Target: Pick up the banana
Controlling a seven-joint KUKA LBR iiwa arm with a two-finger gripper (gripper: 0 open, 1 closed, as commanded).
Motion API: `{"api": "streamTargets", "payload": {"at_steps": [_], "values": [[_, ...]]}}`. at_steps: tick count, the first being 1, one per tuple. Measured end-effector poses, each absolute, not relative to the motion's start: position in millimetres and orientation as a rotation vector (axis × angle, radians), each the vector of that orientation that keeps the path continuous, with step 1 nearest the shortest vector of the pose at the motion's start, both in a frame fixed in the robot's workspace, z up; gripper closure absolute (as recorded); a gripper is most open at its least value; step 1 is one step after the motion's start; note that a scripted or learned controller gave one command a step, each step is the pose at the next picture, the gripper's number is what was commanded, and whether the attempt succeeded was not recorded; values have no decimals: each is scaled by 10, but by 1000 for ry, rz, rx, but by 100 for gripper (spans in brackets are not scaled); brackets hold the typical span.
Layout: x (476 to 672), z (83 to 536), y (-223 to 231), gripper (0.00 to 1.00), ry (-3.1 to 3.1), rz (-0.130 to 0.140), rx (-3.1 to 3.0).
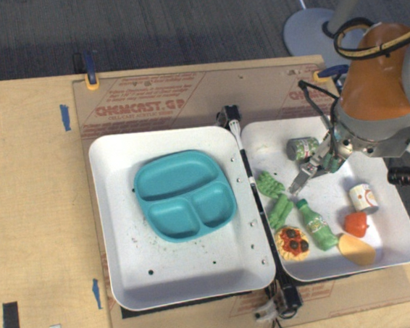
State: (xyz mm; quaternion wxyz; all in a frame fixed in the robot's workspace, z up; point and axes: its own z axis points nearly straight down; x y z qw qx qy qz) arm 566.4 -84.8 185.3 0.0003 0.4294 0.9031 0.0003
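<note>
Over the right bin (406,237), open hand (309,169) between can (303,147) and green bottle (317,224), clear of walls.

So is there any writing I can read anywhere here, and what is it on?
"CHEMCAST. G P", in red print, is my best reading of the brown protective sheet behind the bins; the last letters are unclear. It repeats faintly on the right, blurred.
The small can has a label too blurred to read.
The white cup bears a red mark, not legible.
The green bottle has a label too small to read.
</note>
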Motion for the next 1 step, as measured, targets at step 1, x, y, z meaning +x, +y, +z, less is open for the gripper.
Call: {"api": "streamTargets", "payload": {"at_steps": [1], "values": [[4793, 1844, -196, 0, 2873, 1, 1272]]}}
